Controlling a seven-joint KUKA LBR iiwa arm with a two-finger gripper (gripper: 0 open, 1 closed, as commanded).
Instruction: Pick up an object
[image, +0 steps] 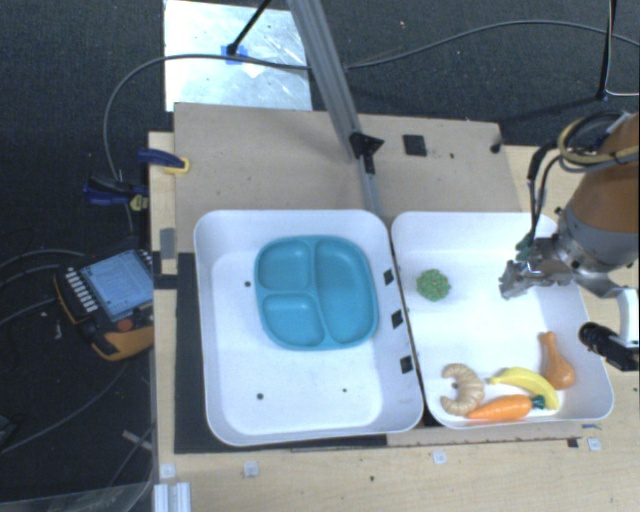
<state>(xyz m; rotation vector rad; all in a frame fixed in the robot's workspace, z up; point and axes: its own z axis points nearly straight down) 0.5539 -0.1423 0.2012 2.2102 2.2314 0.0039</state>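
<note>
- A flat tan fibreboard bench top (300, 160) sits on a dark speckled carpeted floor (60, 90); black cables trail across that floor, and a pale reflective sheet (230, 55) lies beyond the bench's far edge
- A slanted grey metal pole (335, 85) crosses the far part of the bench and ends between the two bins; a handheld orange-and-black pendant with a bluish screen (110, 290) rests on the floor to the view's left; blue-and-yellow clamps (150, 165) grip the bench's left edge
- The shallow white plastic left bin (240, 390) holds a turquoise three-compartment plate (315, 292), lying flat toward the bin's far half
- The shallow white plastic right bin (470, 320) holds the graspable items: a small round green broccoli-like toy (433, 285) near its far left part, standing apart from the rest; along the near edge, a pale tan croissant-shaped toy (460, 388), an orange toy carrot (500, 408) and a yellow toy banana (525, 382) lie close together, with a brown drumstick-shaped toy (556, 362) just to their right
- The grey arm with an orange band (605, 205) reaches in from the right, its wrist over the right bin's far right side; the two-finger gripper (515, 280) hangs above bare bin floor, well to the right of the green toy and apart from the near cluster; nothing lies between the fingers; whether they are spread or closed I cannot tell
</note>
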